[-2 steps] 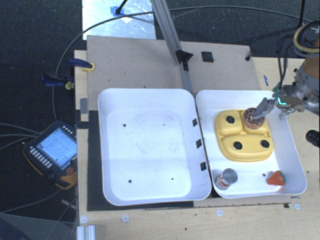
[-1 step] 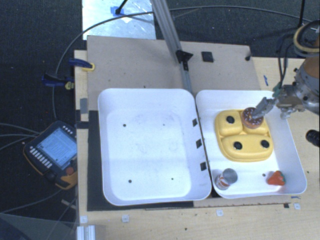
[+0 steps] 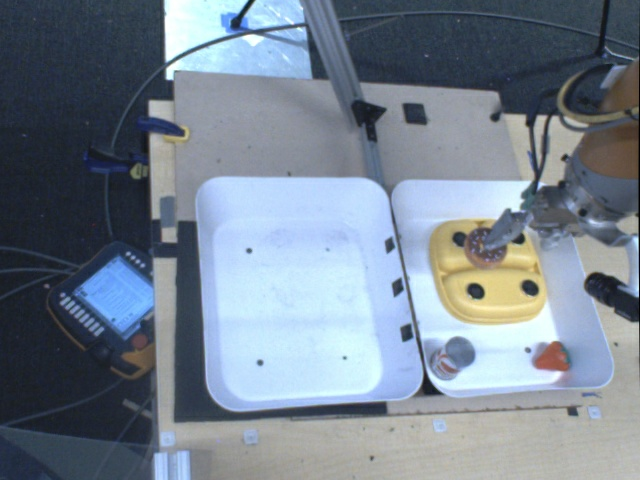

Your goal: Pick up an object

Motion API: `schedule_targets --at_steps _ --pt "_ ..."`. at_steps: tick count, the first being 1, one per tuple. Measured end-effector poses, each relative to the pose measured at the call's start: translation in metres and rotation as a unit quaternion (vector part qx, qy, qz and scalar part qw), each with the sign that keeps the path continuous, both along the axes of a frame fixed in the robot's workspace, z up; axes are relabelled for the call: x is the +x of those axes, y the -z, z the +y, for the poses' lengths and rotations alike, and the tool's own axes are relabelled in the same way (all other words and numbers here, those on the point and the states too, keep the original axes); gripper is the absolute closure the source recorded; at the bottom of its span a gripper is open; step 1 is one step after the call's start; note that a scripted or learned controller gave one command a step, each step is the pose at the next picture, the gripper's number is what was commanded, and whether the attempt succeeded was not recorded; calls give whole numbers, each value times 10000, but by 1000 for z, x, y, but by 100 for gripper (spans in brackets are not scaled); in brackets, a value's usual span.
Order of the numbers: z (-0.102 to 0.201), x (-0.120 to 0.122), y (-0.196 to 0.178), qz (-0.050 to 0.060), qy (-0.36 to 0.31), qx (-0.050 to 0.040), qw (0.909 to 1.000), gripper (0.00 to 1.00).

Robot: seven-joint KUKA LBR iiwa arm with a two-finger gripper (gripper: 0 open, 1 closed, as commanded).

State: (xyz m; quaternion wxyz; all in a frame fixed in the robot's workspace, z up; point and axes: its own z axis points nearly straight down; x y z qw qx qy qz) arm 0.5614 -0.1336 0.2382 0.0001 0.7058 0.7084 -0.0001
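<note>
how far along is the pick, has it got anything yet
Done: the arm has reached into the right bin, with the gripper low over the yellow tray, right by the small brownish round piece on it. In hand: nothing visibly lifted; whether it grips that piece can't be told. Left: secure and raise an object. The metal cup and red-orange toy lie untouched.
</note>
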Motion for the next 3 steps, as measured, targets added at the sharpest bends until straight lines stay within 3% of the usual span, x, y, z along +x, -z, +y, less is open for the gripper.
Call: schedule_targets --at_steps 2,3 --pt "-6 -1 107 4 10 2 10000 0" --pt "-6 0 94 -16 3 -2 10000 100"
